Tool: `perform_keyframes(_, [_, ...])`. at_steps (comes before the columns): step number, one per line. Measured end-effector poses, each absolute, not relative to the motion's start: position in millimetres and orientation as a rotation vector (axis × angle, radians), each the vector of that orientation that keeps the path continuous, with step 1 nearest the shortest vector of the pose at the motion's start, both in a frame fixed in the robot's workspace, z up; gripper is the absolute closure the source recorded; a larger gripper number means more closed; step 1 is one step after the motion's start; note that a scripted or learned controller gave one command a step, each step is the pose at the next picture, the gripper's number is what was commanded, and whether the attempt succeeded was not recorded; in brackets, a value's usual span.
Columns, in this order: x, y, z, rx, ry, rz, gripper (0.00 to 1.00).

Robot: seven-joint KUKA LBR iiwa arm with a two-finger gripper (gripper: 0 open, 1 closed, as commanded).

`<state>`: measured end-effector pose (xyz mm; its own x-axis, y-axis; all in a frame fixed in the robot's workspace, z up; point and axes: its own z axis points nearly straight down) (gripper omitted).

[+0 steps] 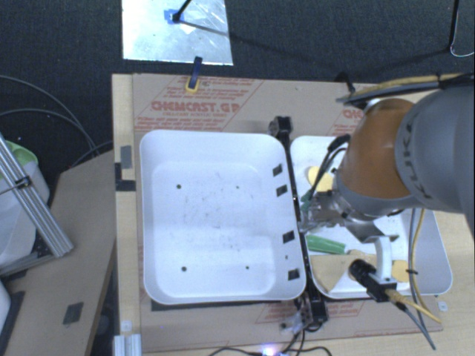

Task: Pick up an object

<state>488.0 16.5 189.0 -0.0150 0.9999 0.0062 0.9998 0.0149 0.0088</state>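
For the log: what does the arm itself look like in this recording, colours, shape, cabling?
The arm is bulky and rounded, with grey casing and a wide orange band above the wrist. Black cables loop along the wrist, and a yellow cable trails down from it. A black cylindrical part sticks out below.

Worktop (89, 199) of pale wood, printed brown board (200, 99) lay on it, two white bins (215, 221) sat side by side on the board

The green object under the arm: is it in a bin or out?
In. The green object lies inside the right bin, beside the divider.
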Motion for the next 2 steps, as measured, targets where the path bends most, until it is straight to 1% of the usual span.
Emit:
perform_keyframes(1, [488.5, 22.6, 250.0, 2.211, 2.225, 0.011, 1.00])
perform_keyframes(2, [502.0, 114.0, 429.2, 2.200, 2.229, 0.032, 1.00])
